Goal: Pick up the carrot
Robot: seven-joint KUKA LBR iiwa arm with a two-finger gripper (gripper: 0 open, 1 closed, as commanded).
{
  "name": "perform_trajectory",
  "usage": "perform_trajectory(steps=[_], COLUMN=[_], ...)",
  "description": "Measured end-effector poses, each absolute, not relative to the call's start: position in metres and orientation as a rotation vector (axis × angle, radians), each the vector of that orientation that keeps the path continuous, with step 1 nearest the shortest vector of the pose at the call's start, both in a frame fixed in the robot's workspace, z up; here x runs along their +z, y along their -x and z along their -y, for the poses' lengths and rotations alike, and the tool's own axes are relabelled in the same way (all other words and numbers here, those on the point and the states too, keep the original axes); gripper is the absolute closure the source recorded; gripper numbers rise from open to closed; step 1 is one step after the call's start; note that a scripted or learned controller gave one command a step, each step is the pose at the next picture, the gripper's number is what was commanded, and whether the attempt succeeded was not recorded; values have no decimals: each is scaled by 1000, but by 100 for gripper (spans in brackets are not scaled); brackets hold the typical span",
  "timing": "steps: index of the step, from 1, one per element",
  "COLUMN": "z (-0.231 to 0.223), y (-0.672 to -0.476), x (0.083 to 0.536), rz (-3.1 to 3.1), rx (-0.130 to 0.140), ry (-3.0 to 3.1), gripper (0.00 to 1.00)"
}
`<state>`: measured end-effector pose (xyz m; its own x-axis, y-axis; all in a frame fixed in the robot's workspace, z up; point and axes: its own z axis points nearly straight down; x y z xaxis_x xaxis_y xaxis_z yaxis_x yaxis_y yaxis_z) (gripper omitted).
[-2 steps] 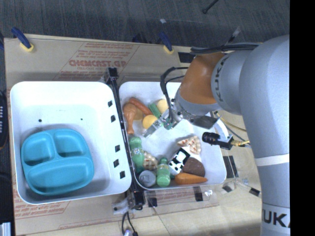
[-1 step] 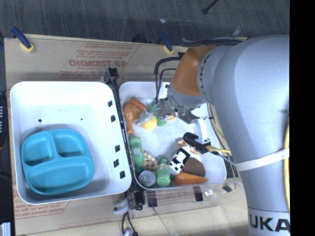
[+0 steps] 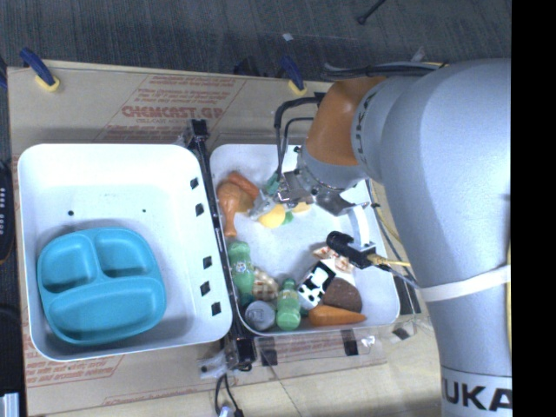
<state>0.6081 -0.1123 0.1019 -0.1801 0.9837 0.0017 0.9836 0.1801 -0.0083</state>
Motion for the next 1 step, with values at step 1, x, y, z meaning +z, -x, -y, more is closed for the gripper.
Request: perform_trajectory(steps=[1], z=[55], y=[-628], x=[194], rz=[2252], rx=[4], ry=[2189], gripper=[100])
